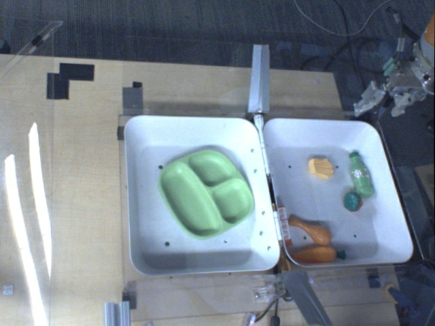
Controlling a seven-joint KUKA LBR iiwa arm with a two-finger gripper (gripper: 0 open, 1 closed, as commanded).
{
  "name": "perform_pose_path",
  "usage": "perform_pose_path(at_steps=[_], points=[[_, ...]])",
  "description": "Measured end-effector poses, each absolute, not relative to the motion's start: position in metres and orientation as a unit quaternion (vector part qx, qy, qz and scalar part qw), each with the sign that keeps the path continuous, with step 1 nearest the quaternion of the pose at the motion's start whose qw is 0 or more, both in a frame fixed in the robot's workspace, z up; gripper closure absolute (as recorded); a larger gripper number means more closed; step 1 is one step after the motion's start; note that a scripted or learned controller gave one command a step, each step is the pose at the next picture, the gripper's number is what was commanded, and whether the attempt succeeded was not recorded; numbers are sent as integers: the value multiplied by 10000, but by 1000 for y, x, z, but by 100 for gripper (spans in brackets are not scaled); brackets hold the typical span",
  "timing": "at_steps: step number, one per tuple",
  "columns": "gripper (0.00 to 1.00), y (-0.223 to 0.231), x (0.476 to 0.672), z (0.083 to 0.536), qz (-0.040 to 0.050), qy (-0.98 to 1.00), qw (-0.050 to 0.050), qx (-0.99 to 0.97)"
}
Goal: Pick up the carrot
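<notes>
My gripper (382,99) sits at the upper right of the view, outside the bins, just beyond the far right corner of the right bin (380,141). It hangs over the dark floor area beside the bench. Its two fingers (366,100) point down and to the left and stand spread apart, with nothing between them.

The carrot (315,254) lies in the right bin, at the near edge, close to the near left corner. It lies roughly level with the near wall, orange body to the left and small green top to the right. It is well apart from my gripper, at the opposite side of the bin.

Other contents of the right bin:
- A drumstick (311,229) lies just beyond the carrot, near the left wall, tilted.
- A yellow block (321,168) sits toward the middle.
- A green bottle (360,174) lies near the right wall, its cap toward the far side.
- A teal ball (353,201) rests just beside the near end of the bottle.

The left bin (136,182) holds a green plate (206,192) with three compartments, set at a slant near the middle.
</notes>
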State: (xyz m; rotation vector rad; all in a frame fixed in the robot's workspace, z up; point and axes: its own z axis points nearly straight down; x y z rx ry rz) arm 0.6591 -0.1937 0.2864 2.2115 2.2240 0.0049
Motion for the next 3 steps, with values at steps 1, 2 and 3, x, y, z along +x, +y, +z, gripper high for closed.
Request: perform_pose_path(at_steps=[1,2,3], points=[[0,-141,638,106,16,6501,14,7598],[0,-133,619,89,34,7491,47,6624],[100,-132,622,101,54,7494,68,6620]])
